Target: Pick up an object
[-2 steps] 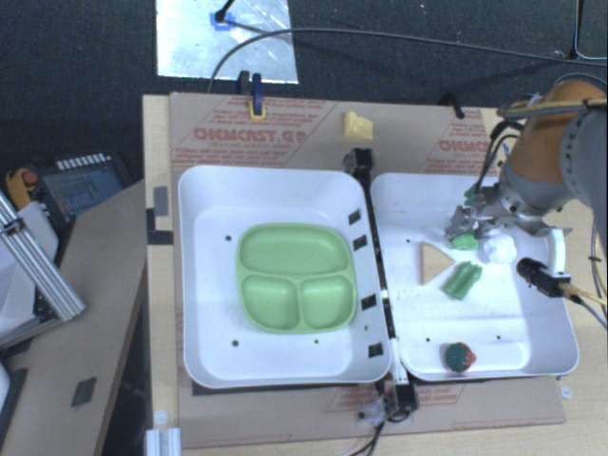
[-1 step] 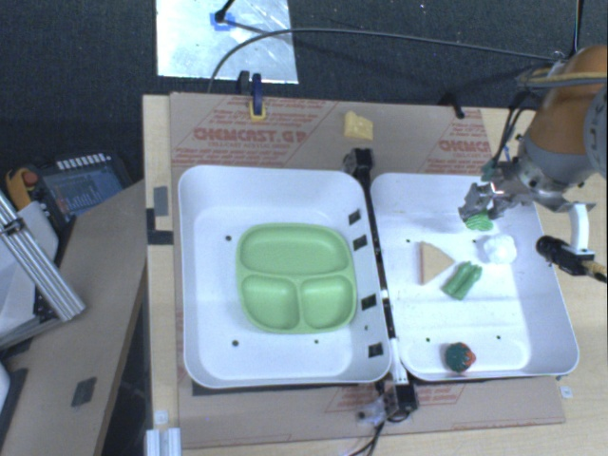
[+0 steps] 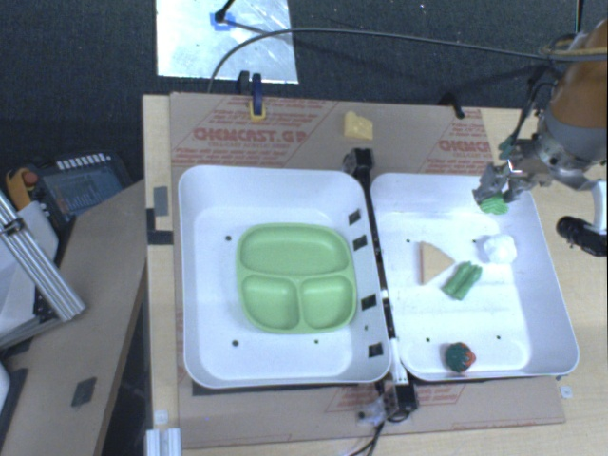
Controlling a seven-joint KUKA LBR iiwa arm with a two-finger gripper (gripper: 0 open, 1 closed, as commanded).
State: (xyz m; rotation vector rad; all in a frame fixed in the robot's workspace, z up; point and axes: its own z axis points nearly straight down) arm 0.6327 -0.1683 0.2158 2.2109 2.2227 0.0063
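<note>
Two-finger gripper: at the upper right of the right bin, above its far corner, fingers closed on a small green object that hangs between the tips, clear of the bin floor. Grey arm with orange band: enters from the right edge.

Right shallow white bin: holds a crumpled white piece just below the gripper; a tan triangular wedge near the middle; a ribbed green block touching the wedge's lower right side; a small round green-and-red object near the front wall, well apart from the rest.

Left shallow white bin: holds a pale green three-compartment plastic tray, lying flat at the centre.

Brown printed cardboard sheet: lies under both bins (red lettering along the far strip); a small yellow block rests on it behind the bins.

Surroundings: dark carpeted floor with a shiny metallic sheet beyond the bench; a black cable runs across; a handheld control pendant sits at left.
</note>
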